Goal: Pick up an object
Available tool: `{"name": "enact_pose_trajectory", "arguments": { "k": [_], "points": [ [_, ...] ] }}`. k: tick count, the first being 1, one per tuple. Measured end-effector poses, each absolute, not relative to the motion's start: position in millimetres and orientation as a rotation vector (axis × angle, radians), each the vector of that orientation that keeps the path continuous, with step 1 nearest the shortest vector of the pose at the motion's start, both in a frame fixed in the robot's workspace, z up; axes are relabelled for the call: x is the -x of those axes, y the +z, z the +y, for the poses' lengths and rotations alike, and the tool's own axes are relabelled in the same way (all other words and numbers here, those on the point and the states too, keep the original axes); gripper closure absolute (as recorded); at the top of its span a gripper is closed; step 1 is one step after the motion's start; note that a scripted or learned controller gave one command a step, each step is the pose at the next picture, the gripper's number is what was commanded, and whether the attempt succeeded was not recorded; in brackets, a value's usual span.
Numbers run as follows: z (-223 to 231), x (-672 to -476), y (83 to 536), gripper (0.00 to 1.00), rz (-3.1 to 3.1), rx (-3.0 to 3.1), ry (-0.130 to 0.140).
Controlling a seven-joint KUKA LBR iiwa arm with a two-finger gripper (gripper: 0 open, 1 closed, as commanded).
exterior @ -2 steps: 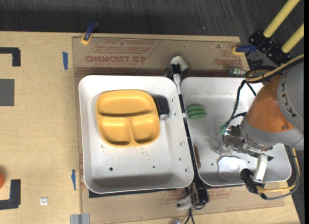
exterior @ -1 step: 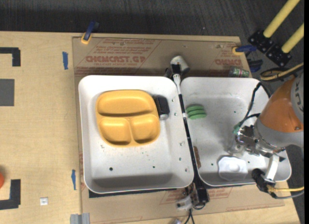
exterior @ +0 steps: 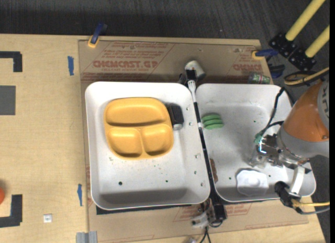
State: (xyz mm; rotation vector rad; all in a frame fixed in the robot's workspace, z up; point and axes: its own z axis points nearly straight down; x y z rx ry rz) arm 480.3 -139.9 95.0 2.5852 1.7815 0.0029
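Still early: end effector (exterior: 260,159) low in the right bin (exterior: 235,98), just above a white object (exterior: 250,180), can't tell its state; nothing seen held, green object (exterior: 212,121) near divider, yellow tray (exterior: 139,126) in left bin (exterior: 141,181)

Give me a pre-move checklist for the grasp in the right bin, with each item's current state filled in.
1. Gripper is over the right bin: ok.
2. White object lies near the gripper, apart from the bin's front wall: ok.
3. Green object is well away from the gripper: ok.
4. Finger state: cannot tell.
5. Anything held between the fingers: cannot tell.
6. Yellow tray and black object sit in the left bin, outside the arm's working area: ok.
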Motion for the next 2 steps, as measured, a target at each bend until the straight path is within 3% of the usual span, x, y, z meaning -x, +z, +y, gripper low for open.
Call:
{"name": "enact_pose_trajectory", "arguments": {
  "k": [1, 2],
  "points": [
    [-139.8, -480.3, 95.0, 0.00, 1.782, -2.585, 0.003],
    [-127.7, -532.7, 85.0, 0.00, 2.144, -2.292, 0.001]
  ]
}}
